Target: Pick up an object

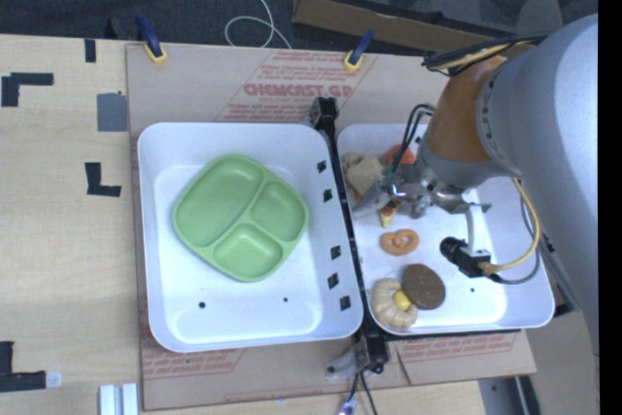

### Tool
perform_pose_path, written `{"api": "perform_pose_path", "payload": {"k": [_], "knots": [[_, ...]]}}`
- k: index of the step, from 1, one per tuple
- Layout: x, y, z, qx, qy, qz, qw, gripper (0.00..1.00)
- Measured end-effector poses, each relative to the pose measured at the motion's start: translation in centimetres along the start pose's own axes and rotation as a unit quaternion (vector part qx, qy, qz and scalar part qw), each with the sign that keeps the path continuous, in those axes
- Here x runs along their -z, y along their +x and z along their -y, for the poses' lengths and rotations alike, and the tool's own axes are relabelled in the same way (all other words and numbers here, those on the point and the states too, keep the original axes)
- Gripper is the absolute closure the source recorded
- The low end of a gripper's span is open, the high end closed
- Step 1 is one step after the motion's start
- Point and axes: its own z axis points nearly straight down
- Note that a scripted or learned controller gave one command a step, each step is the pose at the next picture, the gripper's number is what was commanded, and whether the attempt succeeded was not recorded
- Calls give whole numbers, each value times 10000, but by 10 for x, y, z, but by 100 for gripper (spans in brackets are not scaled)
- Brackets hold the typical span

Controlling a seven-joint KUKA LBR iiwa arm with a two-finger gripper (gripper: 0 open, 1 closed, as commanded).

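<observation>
The arm reaches from the right into the right bin, its gripper low near the bin's left wall. Just beside it lie a tan lump, perhaps bread, and something orange. Nearer the front are an orange pretzel, a brown disc and a yellow piece touching it. A green divided plate lies in the left bin.

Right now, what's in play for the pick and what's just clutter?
In play: end effector low in the right bin; tan lump, orange pretzel-like piece, brown disc, yellow gourd-like toy.

Lying about: green divided plate in the left bin; two blue clamps.
</observation>
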Motion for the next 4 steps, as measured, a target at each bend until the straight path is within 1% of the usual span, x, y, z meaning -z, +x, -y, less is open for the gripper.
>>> {"api": "perform_pose_path", "payload": {"k": [1,2,3,4], "knots": [[0,-27,76,-16,2,0,10000,0],[0,-9,16,19,-22,0,10000,0],[-1,-36,-63,49,105,-26,9999,0],[106,38,-5,39,-43,-18,10000,0]]}}
